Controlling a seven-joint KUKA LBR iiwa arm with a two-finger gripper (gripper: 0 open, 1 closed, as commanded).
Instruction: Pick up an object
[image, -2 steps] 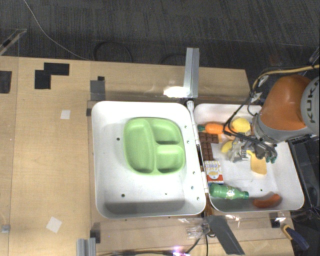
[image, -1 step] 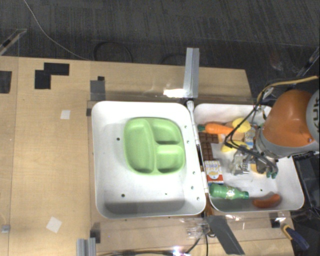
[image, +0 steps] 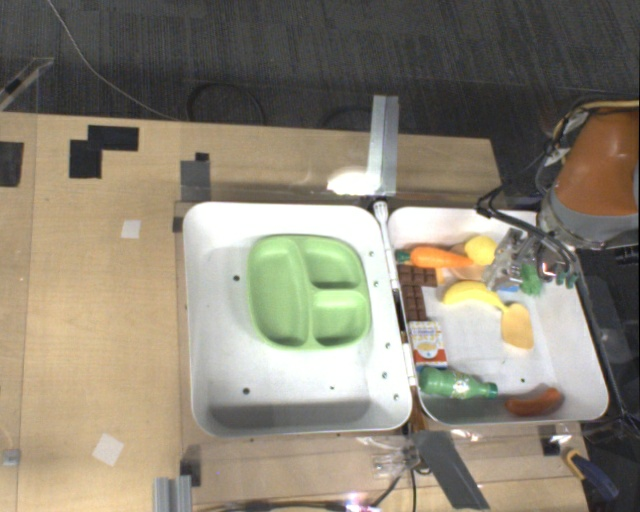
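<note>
Hovering at right of frame: gripper (image: 520, 262), clenched or released impossible to tell, just beside smooth yellow plastic banana (image: 472, 295). Probably light, stiff, slippery; best pinched mid-curve.

Two white bins (image: 215, 400) are sitting side by side: one is holding a single green tray (image: 305, 290), the other roughly eight small items (image: 470, 295).

Pale wooden bench (image: 90, 330), dark, perhaps carpeted floor (image: 250, 50) beyond.
</note>
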